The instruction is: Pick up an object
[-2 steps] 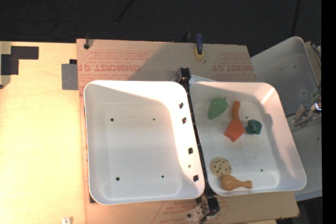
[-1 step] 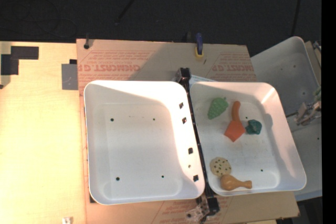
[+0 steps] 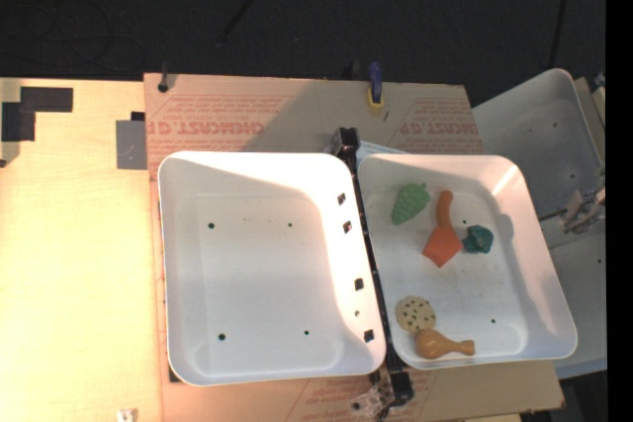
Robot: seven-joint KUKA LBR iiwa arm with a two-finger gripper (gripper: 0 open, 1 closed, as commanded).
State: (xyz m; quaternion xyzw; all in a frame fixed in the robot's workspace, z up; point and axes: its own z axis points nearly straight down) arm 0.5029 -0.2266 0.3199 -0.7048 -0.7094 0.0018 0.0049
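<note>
Left bin: we record a shallow white plastic bin (image 3: 259,267) on the left, with small dark holes in its floor.
Right bin: we record a matching shallow white plastic bin (image 3: 539,272) touching the left one along a black clipped seam.
Green item: we find a bumpy green toy shaped like a grape bunch (image 3: 409,204) in the far part of the right bin.
Orange item: we find an orange plastic scoop-shaped toy (image 3: 442,232) just right of the green one, its handle pointing away from us.
Teal item: we note a small dark teal lump (image 3: 479,239) just beside the orange toy's wide end; contact cannot be judged.
Cookie: we note a round tan toy cookie with dark chips (image 3: 415,313) near the front of the right bin.
Drumstick: we note a tan toy chicken drumstick (image 3: 442,344) just in front of the cookie.
Surface: we see brown printed cardboard (image 3: 257,119) under both bins on a pale wooden surface (image 3: 69,262).
Fingers: we cannot tell their state.
</note>
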